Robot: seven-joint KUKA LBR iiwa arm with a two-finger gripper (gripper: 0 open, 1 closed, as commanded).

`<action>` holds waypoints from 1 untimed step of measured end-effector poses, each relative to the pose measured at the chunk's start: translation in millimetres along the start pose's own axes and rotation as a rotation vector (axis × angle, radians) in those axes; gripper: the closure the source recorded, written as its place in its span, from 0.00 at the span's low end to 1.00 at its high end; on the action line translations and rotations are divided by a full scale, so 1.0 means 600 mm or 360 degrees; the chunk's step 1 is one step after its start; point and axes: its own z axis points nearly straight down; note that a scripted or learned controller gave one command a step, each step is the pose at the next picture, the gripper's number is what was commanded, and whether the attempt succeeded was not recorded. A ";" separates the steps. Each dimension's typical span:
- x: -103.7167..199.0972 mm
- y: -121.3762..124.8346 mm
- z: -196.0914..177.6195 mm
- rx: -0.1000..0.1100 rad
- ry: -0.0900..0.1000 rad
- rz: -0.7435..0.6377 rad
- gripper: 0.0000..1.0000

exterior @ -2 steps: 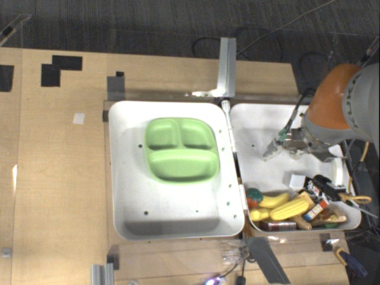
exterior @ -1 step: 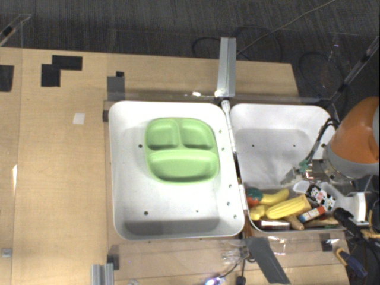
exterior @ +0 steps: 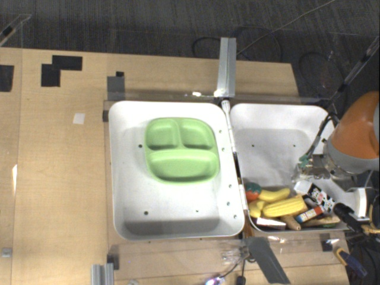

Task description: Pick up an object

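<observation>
Left of the gripper [exterior: 312, 189]: yellow corn [exterior: 285, 207] and banana [exterior: 272, 194] nearby, pale green plate [exterior: 180, 149] far off, in white bins [exterior: 127, 159]

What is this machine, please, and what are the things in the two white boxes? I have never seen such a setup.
This is a robot arm, grey with an orange band, reaching in from the right. One camera looks down on the bench at a slant. Two shallow white bins sit side by side. The left bin holds a green tray with three compartments. The right bin has toy food piled in its near corner, among it a yellow corn cob. The gripper is low over that pile. Nothing shows between its fingers.
</observation>
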 end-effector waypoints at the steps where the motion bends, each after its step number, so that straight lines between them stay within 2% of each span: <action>1: 0.130 0.017 -0.182 0.0037 0.0005 0.0041 1.00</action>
